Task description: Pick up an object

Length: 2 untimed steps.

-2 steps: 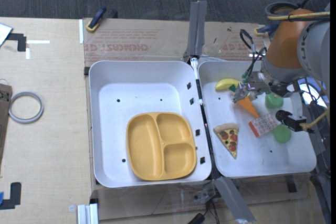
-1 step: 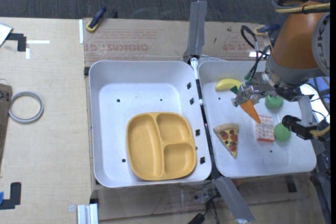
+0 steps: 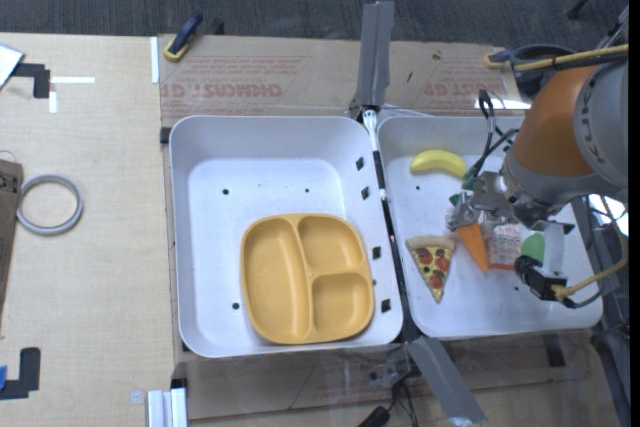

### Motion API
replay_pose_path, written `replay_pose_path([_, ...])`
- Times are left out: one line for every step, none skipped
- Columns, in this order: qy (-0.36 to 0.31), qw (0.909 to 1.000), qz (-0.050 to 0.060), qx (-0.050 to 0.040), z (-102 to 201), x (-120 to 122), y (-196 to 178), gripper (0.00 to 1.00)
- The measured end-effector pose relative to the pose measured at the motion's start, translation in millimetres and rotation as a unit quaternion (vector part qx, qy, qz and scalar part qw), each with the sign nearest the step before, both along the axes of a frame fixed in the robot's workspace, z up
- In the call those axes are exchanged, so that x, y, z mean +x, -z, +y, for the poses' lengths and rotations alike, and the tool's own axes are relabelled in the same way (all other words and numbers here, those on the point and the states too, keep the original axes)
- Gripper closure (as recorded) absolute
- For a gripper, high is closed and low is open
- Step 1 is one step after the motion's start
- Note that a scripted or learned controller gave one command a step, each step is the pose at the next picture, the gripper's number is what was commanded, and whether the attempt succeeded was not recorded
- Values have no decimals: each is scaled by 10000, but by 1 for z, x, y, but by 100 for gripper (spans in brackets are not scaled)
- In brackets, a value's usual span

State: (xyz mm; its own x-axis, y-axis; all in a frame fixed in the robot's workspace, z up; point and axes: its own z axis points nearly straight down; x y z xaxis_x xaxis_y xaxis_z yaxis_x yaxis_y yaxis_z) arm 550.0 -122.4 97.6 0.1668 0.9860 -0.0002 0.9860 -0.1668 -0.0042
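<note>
1. The 2 white bins sit side by side on the bench. The left bin (image 3: 200,215) holds a yellow divided plate (image 3: 306,277) with 3 compartments, lying flat toward the bin's near side.
2. The right bin (image 3: 470,310) holds the loose objects. A banana (image 3: 438,162) lies near its far edge, apart from the rest.
3. A pizza slice (image 3: 432,264) lies near the bin's left wall, tip pointing toward the near edge.
4. An orange carrot-like piece (image 3: 473,246) lies just right of the pizza slice, directly under the wrist hardware. Its upper end is covered by the arm.
5. A white-and-red item (image 3: 505,245) and a green item (image 3: 532,245) lie just right of the carrot; both are partly hidden and too small to identify.
6. The arm (image 3: 560,130) enters from the right, its orange band over the right bin's far right part.
7. The gripper (image 3: 478,203) is low over the bin, above the carrot's upper end. Dark cabling and wrist parts clutter this region; grip state and contact with any object cannot be told.
8. Left of the bins, a tape roll (image 3: 46,204) lies on the bench, well apart.
</note>
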Motion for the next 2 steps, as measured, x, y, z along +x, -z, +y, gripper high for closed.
replay_pose_path([887,9961,-8,-15,35,18,-127,100])
replay_pose_path([875,9962,4,-25,34,18,-135,100])
